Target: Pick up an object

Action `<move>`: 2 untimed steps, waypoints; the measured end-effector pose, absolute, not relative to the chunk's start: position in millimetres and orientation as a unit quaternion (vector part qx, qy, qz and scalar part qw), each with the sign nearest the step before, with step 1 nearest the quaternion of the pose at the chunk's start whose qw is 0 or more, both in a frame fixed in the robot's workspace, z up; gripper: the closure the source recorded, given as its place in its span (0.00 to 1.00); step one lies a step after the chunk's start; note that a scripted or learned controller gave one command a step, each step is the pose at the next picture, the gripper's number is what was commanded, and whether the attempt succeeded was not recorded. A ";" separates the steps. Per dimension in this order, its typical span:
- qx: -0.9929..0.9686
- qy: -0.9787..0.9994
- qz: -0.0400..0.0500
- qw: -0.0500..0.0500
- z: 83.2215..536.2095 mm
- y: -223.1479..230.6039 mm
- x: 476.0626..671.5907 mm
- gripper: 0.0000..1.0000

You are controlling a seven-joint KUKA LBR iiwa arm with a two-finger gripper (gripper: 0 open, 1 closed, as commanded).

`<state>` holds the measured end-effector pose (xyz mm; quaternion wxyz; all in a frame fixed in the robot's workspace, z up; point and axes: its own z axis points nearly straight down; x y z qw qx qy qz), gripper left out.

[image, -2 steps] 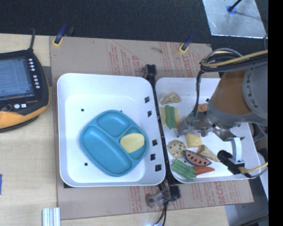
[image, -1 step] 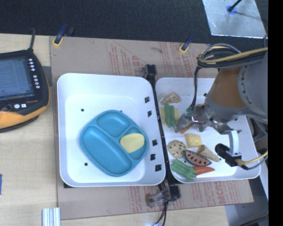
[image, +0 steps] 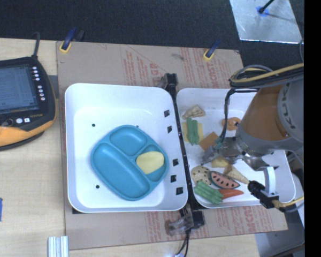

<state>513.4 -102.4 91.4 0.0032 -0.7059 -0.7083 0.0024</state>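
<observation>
White plastic bins sit side by side on the desk (image: pixel 27 181). We see the arm (image: pixel 267 119) low over the right bin (image: pixel 289 183), its fingers (image: pixel 216 153) down among the toy food (image: pixel 220 180); we cannot tell whether they are spread or pressed together. A watermelon slice (image: pixel 224 181) lies just below them, a green piece (image: pixel 192 131) up-left. Far to their left, the left bin (image: pixel 80 106) holds a blue divided plate (image: pixel 117 167) bearing a yellow piece (image: pixel 150 161).
</observation>
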 end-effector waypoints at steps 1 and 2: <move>-0.705 -0.709 -0.001 -0.001 92.3 -96.8 560.9 0.00; -0.705 -0.709 0.000 0.001 92.1 -92.4 580.3 0.00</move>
